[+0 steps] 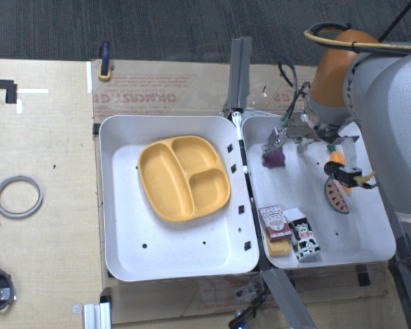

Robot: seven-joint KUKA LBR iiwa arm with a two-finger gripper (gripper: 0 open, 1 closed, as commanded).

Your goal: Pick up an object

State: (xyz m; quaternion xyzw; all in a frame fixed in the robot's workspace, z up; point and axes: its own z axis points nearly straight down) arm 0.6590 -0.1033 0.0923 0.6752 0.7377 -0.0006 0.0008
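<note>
Purple lumpy toy [275, 157] lies in right white bin [370, 242], near its upper-left corner. Gripper [277, 141] sits just above, touching or nearly; finger opening: cannot tell. Nothing visibly lifted; grasp and lift remain.

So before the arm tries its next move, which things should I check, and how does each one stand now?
1. Pincer is over the right bin: ok.
2. Pincer is near the purple object: ok.
3. Purple object is between the fingers: cannot tell.
4. Watermelon slice lies apart from the pincer: ok.
5. Small cartons stay at the bin's front, away from the arm: ok.
6. Yellow plate sits alone in the left bin: ok.
</note>
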